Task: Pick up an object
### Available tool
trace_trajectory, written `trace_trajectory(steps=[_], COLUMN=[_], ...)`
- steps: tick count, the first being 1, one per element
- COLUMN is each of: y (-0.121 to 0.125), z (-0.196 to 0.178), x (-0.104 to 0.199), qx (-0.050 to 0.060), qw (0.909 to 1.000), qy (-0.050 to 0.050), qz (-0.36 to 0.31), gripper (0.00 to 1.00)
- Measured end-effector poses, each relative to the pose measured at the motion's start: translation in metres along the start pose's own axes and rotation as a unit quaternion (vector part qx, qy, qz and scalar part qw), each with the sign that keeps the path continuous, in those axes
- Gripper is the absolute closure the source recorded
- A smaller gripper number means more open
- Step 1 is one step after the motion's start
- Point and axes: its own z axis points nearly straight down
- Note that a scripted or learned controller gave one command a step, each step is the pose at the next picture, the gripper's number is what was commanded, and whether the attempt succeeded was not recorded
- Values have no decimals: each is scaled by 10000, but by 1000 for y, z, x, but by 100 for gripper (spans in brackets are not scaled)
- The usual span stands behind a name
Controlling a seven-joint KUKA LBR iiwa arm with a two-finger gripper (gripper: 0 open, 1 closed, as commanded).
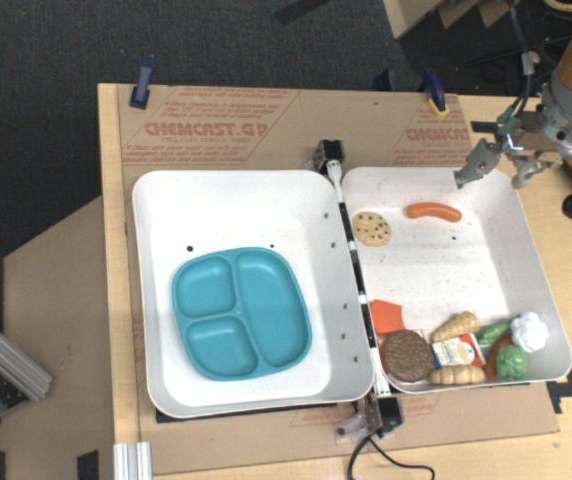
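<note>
Fingers point(498, 164) look spread wide, holding nothing, just right of and above the sausage point(433, 211).

it looked like a robot lab: a bench point(266, 118) covered in taped cardboard, clamps point(143, 80) at its far edge, two white bins point(156, 208) of toy food, dark carpet point(66, 28).

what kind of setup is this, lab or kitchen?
Probably a robot lab bench, not a kitchen: two white bins sit on a cardboard sheet held by clamps, the food is toy pieces like a sausage, and a pincer hangs over the right bin.
</note>
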Motion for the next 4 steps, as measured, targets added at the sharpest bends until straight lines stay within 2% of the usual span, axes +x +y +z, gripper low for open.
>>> trace_trajectory(steps=[1,2,3,4], y=[38,41,41,41], z=[123,162,151,152], x=[4,6,7,7], qx=[58,-17,-15,-8], qw=[10000,10000,10000,10000], qy=[18,-14,-8,-9], qz=[-10,-9,-12,-13], gripper=[0,0,100,0])
